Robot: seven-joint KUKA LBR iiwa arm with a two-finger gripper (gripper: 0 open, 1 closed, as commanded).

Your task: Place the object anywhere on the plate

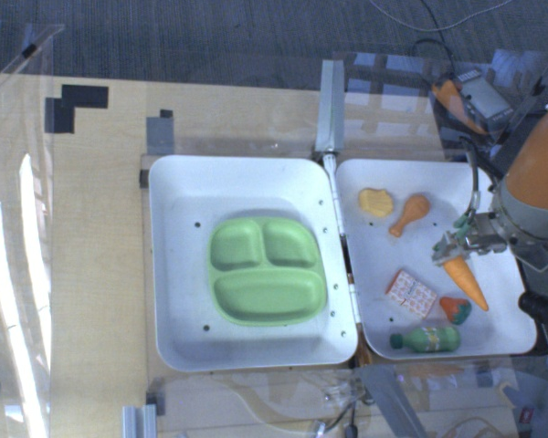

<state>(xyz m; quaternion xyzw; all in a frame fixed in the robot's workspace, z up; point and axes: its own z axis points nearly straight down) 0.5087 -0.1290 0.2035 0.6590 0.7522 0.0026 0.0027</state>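
Looks like the pick stage. Gripper (453,245) down in the right bin (516,340), right at the thick end of the carrot (467,280), near that bin's right edge. Can't honestly tell if the fingers are spread or pinching anything, too small and cluttered there. Carrot lying flat on the bin floor, pointing toward the near right corner, so probably not lifted yet.

Green plate (267,272) sitting mid left bin (169,245), all three compartments bare. Any of them fine per the task.

Tips for doing this well: grab across the thick end, not the taper, or likely to squirt out. Lift straight up before crossing the divider between bins. Watch the neighbours: drumstick (409,214), cracker pack (411,294), tomato thing (457,309), green bottle (426,338), yellow lump (376,202). Aim for the big near compartment, most forgiving.
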